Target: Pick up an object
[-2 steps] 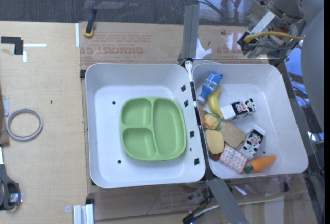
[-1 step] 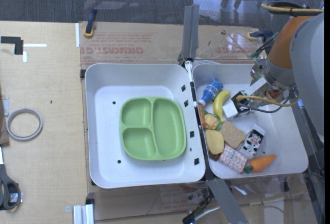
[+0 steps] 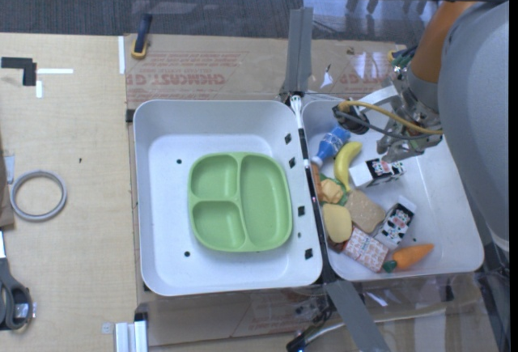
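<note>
— Where's your pincer right now?

— From the overhead camera, my gripper (image 3: 394, 150) hangs over the right bin (image 3: 453, 205), in its upper half, with yellow cabling looped around the wrist. Whether it's apart or together, I cannot tell; cables and brackets blur the tip.

— Anything under it?

— A small black-and-white carton (image 3: 384, 170) lies just below the tip, close enough that I can't tell touching from apart. Nothing visibly clamped.

— And the rest of that bin?

— Crowded along the left wall! A blue-and-white bottle (image 3: 329, 145) at top, a yellow banana (image 3: 346, 163) just beside it, a piece of brown toast (image 3: 366, 211), a pale yellow lump (image 3: 337, 222), a pink checked packet (image 3: 366, 250), a second black-and-white carton (image 3: 396, 223), and an orange carrot (image 3: 411, 255) at the near wall.

— The left bin?

— The left bin (image 3: 158, 205) holds a green divided plate (image 3: 240, 201), lying flat in the middle. Out on the bench, far left, lies a grey ring (image 3: 36, 195).
</note>
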`<act>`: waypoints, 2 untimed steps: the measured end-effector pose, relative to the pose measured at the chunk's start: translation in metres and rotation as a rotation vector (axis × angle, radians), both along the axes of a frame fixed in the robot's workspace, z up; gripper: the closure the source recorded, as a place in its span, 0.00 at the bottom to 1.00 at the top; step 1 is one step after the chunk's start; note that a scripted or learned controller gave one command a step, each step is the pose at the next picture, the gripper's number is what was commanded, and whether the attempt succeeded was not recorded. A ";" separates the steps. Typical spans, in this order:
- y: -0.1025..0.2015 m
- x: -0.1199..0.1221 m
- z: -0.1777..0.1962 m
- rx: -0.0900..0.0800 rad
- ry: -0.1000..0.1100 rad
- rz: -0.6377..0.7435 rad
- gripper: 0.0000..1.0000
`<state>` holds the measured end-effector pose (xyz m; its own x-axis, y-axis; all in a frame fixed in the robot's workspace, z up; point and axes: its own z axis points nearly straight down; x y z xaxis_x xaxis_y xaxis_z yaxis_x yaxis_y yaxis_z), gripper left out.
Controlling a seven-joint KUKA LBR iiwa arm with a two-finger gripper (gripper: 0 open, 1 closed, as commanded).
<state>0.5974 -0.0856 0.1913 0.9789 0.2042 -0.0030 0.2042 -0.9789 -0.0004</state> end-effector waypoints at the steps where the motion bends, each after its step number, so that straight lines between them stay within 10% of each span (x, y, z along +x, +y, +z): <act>1: 0.000 0.000 0.000 0.000 0.001 -0.001 0.00; 2: -0.008 0.041 -0.070 0.000 -0.008 0.033 0.00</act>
<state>0.6385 -0.0932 0.1211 0.9717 0.2361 0.0053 0.2361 -0.9717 0.0014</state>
